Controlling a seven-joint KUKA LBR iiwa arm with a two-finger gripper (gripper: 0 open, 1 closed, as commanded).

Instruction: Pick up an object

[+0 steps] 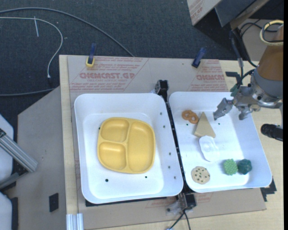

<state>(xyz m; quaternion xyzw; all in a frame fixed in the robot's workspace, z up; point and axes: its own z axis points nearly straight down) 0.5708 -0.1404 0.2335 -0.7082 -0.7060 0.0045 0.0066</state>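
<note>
Nearest the camera, at the right white bin's (258,148) front, a round chocolate-chip cookie (200,174) lies beside a green bumpy lump (230,166) touching a dark teal one (245,166). Behind them sit a white object (209,147), a tan wedge (204,126) and a brown pretzel (190,117). The gripper (233,109) hangs open and empty over that bin's back right; a yellow divided plate (127,144) fills the left bin (85,134).

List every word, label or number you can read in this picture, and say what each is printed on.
"CHEMCAST GP", red print on the brown protective sheet behind the left bin.
"CHEMCAST", the same print repeated on the sheet behind the right bin; its ending is too blurred to read.
Red print on the cardboard box at the top edge is too blurred to read.
</note>
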